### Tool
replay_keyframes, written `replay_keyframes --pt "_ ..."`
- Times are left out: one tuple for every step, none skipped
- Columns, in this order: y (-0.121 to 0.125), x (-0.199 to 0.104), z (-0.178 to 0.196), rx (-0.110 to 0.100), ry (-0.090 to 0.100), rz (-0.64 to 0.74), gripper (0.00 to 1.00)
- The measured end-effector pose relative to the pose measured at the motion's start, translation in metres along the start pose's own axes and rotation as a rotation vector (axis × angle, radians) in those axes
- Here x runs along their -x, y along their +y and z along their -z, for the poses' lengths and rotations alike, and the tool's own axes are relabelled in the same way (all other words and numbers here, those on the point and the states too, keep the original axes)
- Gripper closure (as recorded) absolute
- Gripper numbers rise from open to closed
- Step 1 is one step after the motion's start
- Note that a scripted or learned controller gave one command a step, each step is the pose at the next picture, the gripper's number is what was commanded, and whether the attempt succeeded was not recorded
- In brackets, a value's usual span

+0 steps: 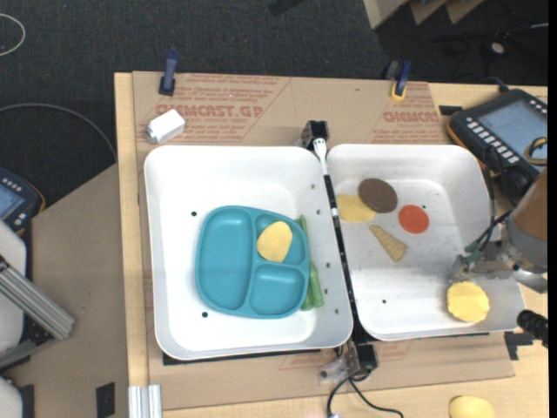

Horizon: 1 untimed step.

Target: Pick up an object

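Observation:
The right bin point(452, 168) holds several small items: a brown disc point(379, 194), a pale yellow piece point(352, 209) beside it, a red disc point(414, 220), a tan wedge point(389, 242) and a round yellow piece point(468, 303) in the near right corner. My gripper point(474, 268) hangs low at the bin's right side, just behind and above the round yellow piece. Nothing shows in its grasp. The left bin point(174, 233) carries a blue divided plate point(231, 264) with a yellow lump point(275, 242) on it and a green item point(312, 290) sticking out along its right edge.
A black hinge strip point(331, 216) runs between the bins. A teach pendant point(505, 129) lies behind the right bin, with cables near the arm point(533, 225). A small white block point(165, 126) and two clamps point(168, 72) sit on the back board. Another yellow object point(470, 406) lies outside, at the front right.

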State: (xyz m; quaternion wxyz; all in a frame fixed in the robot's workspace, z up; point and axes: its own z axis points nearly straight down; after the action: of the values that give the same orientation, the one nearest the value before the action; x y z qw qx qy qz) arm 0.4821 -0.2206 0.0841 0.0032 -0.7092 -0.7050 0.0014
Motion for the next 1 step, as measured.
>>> replay_keyframes --pt "-0.0017 0.0046 0.1391 0.021 -0.010 0.006 1.00"
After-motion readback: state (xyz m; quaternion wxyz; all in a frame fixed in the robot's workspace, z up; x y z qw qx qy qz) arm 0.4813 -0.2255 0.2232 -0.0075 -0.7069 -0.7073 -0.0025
